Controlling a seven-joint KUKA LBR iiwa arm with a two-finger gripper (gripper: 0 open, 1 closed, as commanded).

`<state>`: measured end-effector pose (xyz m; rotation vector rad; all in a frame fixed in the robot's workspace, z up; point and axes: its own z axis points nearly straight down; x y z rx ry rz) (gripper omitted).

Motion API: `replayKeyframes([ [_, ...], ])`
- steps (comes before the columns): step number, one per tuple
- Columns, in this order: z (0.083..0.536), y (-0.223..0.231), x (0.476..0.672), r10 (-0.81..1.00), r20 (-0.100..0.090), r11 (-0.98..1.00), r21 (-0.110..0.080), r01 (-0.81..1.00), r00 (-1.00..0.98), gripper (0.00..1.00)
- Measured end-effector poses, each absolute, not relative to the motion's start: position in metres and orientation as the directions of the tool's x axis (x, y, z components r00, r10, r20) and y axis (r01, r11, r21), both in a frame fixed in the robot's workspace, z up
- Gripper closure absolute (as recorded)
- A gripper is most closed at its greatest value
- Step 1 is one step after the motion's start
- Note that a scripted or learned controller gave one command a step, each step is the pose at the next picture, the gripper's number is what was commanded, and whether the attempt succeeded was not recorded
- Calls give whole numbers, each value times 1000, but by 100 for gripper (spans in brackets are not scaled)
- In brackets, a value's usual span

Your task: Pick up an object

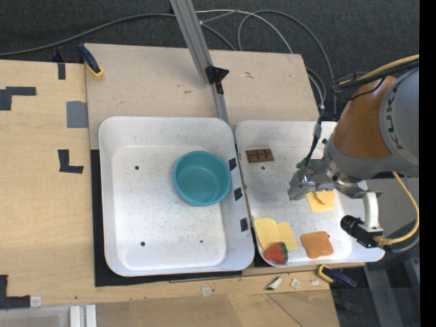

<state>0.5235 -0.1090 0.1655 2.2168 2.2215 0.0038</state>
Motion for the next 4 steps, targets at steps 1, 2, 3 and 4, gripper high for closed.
replayKeyframes([
  [1,202,-109,524,1000,-1,1,2,1000,-1,100],
  [2,207,-66,536,1000,2,6,-1,1000,-6,100],
  [3,201,-14,546,1000,2,7,-3,1000,-7,100],
  [4,206,27,558,1000,-1,3,-3,1000,-3,100],
])
